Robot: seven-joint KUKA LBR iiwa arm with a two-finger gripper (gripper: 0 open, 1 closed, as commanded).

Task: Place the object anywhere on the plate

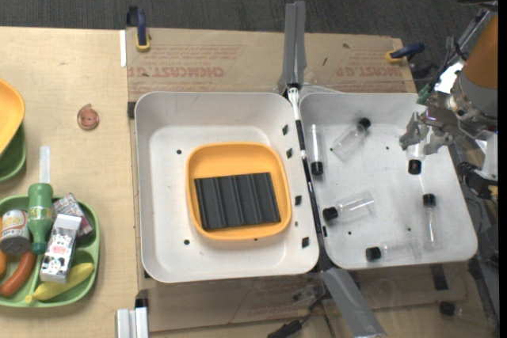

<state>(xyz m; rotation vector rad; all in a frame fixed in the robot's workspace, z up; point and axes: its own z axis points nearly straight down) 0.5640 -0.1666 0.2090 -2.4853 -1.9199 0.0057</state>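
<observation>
Vials scattered in the right bin [467, 237], yellow plate [238, 157] in the left bin [158, 194].
We see the gripper [424, 140] over the right bin's far right edge beside a vial [414, 164]; a dark ridged block [238, 199] covers the plate's middle, leaving its rim bare.

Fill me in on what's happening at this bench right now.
A grey robot arm reaches in from the right, its gripper hovering over the upper right edge of the right bin. That bin holds several small clear vials with black caps, scattered and lying flat. The left bin holds an orange plate with a dark ridged block on it. Whether the gripper has a vial is not clear from this view. No vial is on the plate yet.
</observation>
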